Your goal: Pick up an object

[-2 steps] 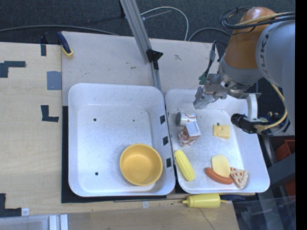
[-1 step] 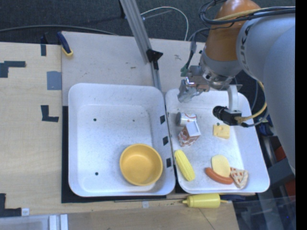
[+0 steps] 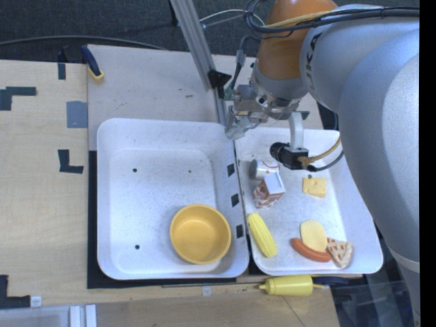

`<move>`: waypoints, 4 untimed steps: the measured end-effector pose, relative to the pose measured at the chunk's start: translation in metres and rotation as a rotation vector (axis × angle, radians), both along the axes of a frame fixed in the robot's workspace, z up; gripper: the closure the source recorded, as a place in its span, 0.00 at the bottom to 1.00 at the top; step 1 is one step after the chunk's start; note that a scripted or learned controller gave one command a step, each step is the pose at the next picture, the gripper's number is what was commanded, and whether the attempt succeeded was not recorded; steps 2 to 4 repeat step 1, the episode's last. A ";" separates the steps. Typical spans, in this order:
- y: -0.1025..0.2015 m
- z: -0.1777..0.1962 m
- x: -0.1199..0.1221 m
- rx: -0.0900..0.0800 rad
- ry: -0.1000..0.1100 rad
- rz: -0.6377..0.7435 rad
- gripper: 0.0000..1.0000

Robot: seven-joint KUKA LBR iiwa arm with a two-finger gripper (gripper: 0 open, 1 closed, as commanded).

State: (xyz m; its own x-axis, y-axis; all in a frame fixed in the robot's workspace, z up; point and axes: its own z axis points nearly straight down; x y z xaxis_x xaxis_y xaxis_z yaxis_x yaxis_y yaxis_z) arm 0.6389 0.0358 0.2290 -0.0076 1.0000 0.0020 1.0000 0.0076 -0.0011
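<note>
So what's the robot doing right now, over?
Hand over right bin's far-left corner, gripping nothing visible. Small carton nearest, untouched. Yellow toy corn cob and yellow bowl lie apart.

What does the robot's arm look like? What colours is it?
The arm is fat, round and smooth, light grey, with a shiny orange band above the wrist. Thin black cables loop over the orange part. Under it sits a silvery metal pincer, and a small black part with a yellowish cable hangs beside it.
</note>
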 end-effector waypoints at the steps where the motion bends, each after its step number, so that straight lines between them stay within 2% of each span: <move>1: 0.062 0.002 0.000 0.000 0.000 0.000 1.00; 4: 0.062 0.002 0.000 0.000 0.000 0.000 1.00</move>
